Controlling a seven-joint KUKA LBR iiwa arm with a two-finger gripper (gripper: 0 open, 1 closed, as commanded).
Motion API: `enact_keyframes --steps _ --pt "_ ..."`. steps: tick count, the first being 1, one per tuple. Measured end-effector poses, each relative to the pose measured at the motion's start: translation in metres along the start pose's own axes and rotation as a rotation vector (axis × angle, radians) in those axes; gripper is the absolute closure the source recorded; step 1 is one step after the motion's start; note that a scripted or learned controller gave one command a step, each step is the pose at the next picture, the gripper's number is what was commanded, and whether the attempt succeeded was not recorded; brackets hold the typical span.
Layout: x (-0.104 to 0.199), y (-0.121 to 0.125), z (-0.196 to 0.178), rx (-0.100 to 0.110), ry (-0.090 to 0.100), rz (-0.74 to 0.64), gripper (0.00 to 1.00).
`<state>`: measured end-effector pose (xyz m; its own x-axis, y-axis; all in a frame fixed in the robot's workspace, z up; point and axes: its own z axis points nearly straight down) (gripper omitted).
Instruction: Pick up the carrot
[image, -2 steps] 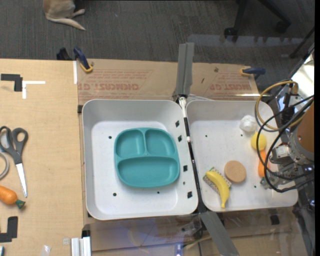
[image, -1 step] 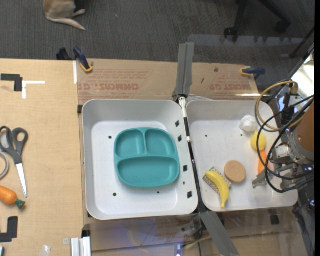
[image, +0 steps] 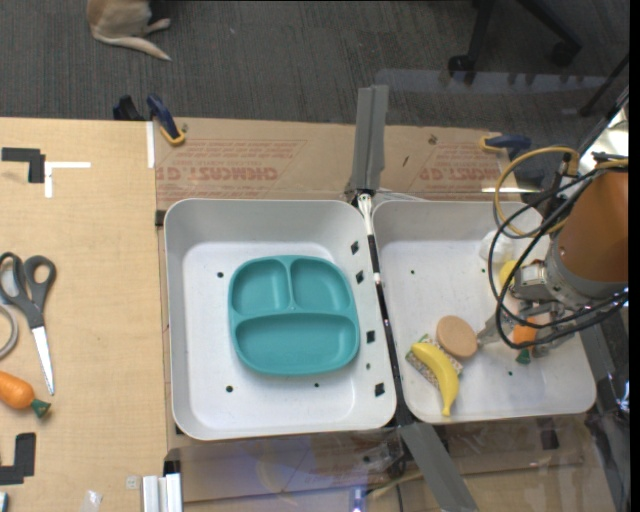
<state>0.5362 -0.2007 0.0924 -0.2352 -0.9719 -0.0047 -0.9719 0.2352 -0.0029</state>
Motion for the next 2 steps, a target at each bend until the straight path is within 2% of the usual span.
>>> enact_keyframes --steps 1,2 --pt "-0.001 -0.001 -0.009 0.002 -0.004 0.004 1.00" --pt "0.007 0.013 -0.075 -0.003 -0.001 -0.310 1.00"
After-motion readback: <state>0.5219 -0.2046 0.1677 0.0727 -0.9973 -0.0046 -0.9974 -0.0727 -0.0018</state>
